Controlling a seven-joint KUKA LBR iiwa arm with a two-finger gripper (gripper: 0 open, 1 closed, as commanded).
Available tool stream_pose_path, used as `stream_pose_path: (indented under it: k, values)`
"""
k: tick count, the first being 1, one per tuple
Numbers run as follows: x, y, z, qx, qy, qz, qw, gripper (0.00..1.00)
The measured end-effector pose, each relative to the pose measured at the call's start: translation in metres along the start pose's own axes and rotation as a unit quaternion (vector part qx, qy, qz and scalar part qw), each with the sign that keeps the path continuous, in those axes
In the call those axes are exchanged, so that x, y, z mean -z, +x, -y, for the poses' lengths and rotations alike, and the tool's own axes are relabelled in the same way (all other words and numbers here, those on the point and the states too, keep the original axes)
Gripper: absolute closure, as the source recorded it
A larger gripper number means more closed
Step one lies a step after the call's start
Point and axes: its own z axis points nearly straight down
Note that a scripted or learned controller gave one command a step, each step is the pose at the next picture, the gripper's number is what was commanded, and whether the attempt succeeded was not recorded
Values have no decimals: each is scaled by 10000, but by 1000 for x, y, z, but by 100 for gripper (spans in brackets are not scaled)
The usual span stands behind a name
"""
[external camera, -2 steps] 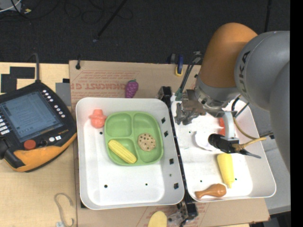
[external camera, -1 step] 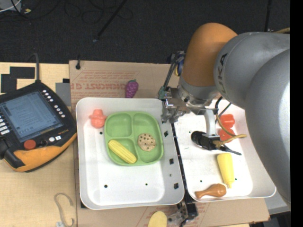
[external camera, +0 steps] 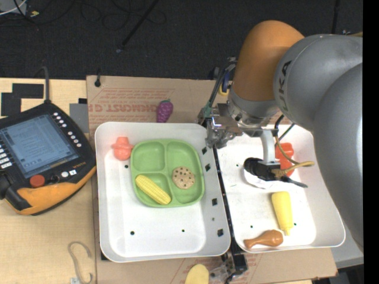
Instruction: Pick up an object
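The arm is bulky and rounded, with smooth matte grey casing and a glossy orange band shaped like a dome above the wrist. Below the band sits a grey metal collar, with thin dark and green cables running beside it.

Teach pendant sits way off left of the gripper, purple toy grapes nearer its left, lying on cardboard.

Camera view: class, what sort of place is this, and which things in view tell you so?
Most likely a robotics lab bench. A grey KUKA arm reaches over two white bins holding toy food, such as a corn cob on a green divided plate, and a teach pendant lies alongside.
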Motion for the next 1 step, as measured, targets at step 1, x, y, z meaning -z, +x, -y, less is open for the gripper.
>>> stream_pose_path:
  k: [1]
  values:
    - [-14, 8, -2, -6, 15, 0, 10000, 100]
